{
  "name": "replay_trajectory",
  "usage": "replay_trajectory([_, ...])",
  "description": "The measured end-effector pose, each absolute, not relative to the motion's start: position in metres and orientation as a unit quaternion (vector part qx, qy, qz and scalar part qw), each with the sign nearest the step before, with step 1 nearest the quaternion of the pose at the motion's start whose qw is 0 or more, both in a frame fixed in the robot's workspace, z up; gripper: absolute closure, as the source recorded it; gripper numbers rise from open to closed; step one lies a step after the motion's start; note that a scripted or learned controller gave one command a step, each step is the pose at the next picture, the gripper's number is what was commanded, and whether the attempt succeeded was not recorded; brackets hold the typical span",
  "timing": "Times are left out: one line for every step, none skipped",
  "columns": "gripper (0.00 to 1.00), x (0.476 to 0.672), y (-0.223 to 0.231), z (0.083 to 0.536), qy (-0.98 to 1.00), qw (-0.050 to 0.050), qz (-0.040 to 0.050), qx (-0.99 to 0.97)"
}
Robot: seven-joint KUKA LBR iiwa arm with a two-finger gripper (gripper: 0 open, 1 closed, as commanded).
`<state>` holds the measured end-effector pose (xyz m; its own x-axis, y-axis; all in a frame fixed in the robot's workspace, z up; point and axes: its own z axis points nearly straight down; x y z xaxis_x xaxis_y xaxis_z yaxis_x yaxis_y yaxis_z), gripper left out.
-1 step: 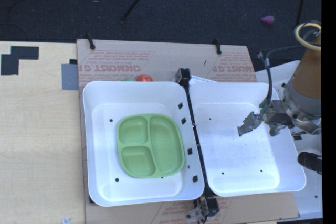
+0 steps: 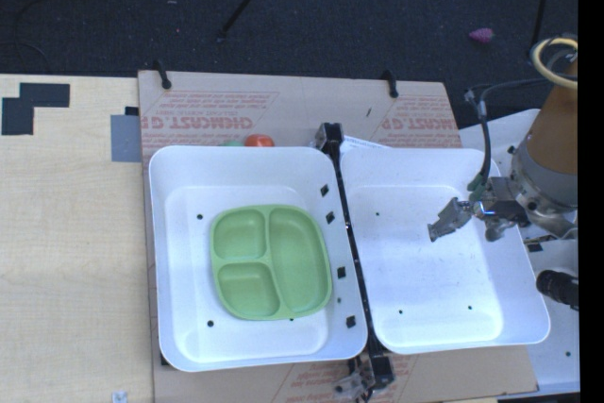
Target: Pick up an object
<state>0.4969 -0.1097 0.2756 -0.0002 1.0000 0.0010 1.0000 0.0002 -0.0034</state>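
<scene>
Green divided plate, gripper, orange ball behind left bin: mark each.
green divided plate [image 2: 271, 261], camera view, ridge where its compartments meet
gripper [image 2: 442, 226], camera view, fingertip end
orange ball [image 2: 259, 142], camera view, its visible top

The shallow white plastic left bin [image 2: 179, 203] has most of its floor taken up by a light green three-compartment plate [image 2: 271, 261], leaving only narrow strips of bare floor between the plate and the bin walls. The shallow white plastic right bin [image 2: 415, 297] offers a broad bare floor. The grey metal hand [image 2: 448, 222] hangs over its upper right part, with the arm and a black cable behind it blocking entry from that side. A black clip-studded divider rail [image 2: 344, 241] stands between the bins.
</scene>
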Motion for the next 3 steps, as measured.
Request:
replay_trajectory([0.0,0.497,-0.104,0.231,-0.707,0.004,0.0024,-0.707])
replay_trajectory([0.0,0.492,-0.106,0.167,-0.707,0.005,0.003,-0.707])
replay_trajectory([0.0,0.488,-0.103,0.103,-0.707,0.005,0.0025,-0.707])
